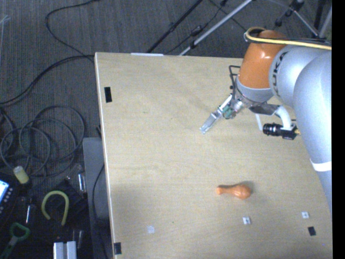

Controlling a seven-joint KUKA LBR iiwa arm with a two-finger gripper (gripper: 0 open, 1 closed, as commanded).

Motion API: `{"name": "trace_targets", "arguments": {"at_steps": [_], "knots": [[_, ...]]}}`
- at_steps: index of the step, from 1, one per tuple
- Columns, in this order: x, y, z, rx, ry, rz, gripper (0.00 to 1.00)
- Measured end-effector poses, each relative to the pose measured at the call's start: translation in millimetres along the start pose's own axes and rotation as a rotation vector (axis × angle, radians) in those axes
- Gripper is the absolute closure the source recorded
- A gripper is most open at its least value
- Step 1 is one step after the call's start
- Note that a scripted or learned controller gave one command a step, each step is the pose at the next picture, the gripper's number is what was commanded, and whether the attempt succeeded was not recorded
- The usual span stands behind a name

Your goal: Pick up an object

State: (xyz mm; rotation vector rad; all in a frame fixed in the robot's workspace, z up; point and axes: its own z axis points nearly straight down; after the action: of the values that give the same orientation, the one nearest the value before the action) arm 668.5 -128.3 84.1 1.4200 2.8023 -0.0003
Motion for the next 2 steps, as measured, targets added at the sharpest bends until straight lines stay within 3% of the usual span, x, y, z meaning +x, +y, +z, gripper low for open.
{"name": "trace_targets", "arguments": {"at_steps": [1, 2], "knots": [[1, 1, -9, -0.003, 0.001, 0.001, 1.00], [52, 38, -100, -0.001, 0.000, 0.139, 1.00]]}}
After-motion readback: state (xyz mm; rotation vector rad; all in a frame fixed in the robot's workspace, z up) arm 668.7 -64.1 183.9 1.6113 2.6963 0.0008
